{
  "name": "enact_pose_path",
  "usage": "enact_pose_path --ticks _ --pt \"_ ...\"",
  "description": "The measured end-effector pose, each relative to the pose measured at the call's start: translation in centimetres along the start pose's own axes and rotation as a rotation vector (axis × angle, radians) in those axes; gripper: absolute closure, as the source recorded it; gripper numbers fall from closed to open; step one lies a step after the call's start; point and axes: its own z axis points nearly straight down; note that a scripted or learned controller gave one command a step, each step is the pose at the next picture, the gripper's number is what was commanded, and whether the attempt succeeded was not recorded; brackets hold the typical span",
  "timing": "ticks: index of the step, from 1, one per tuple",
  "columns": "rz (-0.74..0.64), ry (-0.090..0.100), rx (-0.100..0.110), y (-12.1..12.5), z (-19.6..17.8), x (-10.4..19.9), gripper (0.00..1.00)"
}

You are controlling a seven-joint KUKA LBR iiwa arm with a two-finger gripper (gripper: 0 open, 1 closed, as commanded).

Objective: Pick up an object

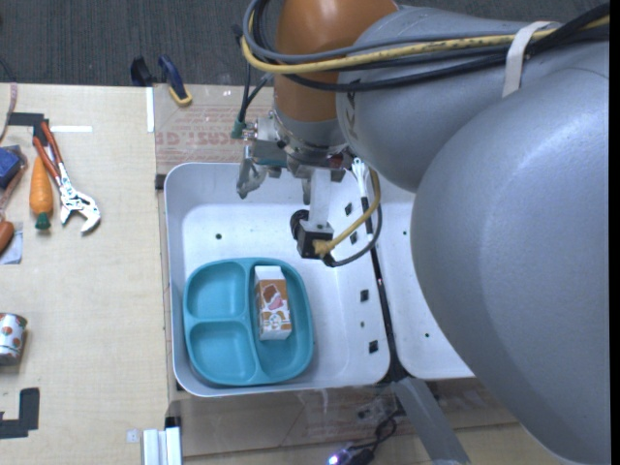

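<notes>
Teal tray point(208, 342) holds carton point(273, 303); gripper point(276, 184) above bin point(184, 211), spread, nothing between fingers

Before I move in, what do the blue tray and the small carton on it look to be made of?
Blue tray: likely moulded plastic, going by its even teal colour, rounded compartment walls and soft sheen. Small carton: seems to be printed paperboard, with sharp folded edges, flat faces and printed graphics; whether it is coated I cannot tell.

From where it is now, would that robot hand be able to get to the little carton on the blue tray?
Probably yes. The carton lies uncovered in the right section of the blue tray, with nothing on top of it. The hand sits over the same white bin, toward its far end, with bare bin floor between them.
</notes>
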Motion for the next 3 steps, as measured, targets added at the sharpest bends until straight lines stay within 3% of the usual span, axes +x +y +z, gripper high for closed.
enact_pose_path --ticks 1,2,3 --pt "0.028 0.001 -0.001 3.9 14.6 -6.2 0.00" --pt "-0.090 -0.001 -0.003 -7.8 14.8 -5.2 0.00" --pt "0.103 0.000 0.000 0.1 8.4 -3.1 0.00"
